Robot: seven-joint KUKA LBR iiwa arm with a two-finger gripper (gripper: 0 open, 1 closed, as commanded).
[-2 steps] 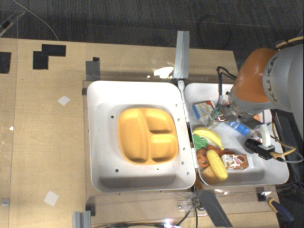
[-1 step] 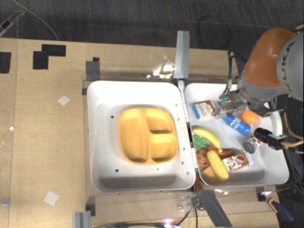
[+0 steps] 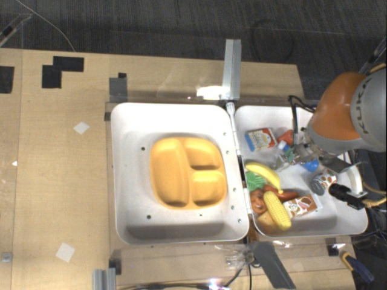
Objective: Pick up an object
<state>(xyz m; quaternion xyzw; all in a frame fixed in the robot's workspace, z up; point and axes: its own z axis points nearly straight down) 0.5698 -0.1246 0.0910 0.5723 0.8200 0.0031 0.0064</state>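
Bench [image 3: 54,180]: L bin [image 3: 127,132] w/ yellow tray [image 3: 186,171]; R bin [image 3: 347,222] w/ corn [image 3: 277,210], banana [image 3: 263,174].

Single overhead camera, slanted down on both bins [image 3: 121,162]

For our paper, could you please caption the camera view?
Arm's gripper low in the cluttered right bin; yellow tray in the left bin.

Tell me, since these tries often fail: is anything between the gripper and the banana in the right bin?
Nothing visible. The gripper hangs just right of the banana, with bare bin floor between them. The corn and a carton lie nearby but off that line.
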